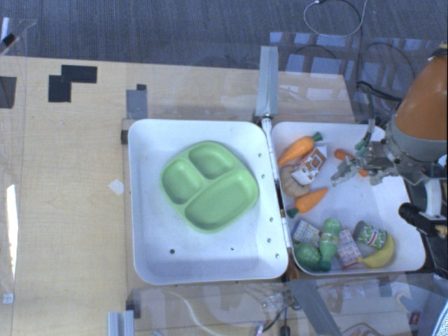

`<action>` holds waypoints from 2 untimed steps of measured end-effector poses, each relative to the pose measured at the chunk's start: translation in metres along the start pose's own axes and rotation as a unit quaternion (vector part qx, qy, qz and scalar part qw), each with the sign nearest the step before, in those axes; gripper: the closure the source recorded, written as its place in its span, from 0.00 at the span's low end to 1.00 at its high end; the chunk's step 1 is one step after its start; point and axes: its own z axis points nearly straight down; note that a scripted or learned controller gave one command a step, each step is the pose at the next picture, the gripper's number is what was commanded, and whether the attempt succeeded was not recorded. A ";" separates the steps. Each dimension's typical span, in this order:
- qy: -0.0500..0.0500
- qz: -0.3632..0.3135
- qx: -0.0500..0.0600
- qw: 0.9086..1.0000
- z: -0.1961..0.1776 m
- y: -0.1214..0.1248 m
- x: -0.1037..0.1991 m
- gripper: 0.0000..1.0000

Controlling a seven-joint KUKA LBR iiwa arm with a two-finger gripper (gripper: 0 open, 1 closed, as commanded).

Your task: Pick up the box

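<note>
Tool: metal two-finger tool [358,166] hovers over the right white bin [400,219]; grip state unclear.
Box: brown-and-white carton box [311,165] lies left of the tool, apart, beside an orange carrot [297,149].

Single fixed camera above bench [63,187], looking down at slant, both bins [140,208] in frame, arm [420,110] entering right

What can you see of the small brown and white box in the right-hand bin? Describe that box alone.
The box is a small carton, white with brown printed panels, apparently cardboard. It lies tilted in the upper left part of the right bin, just below the larger carrot, seemingly touching it, and beside a pale round item. The hand sits to its right, apart from it.
</note>
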 end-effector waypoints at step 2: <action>-0.002 -0.052 -0.005 0.999 0.112 0.047 -0.037 0.00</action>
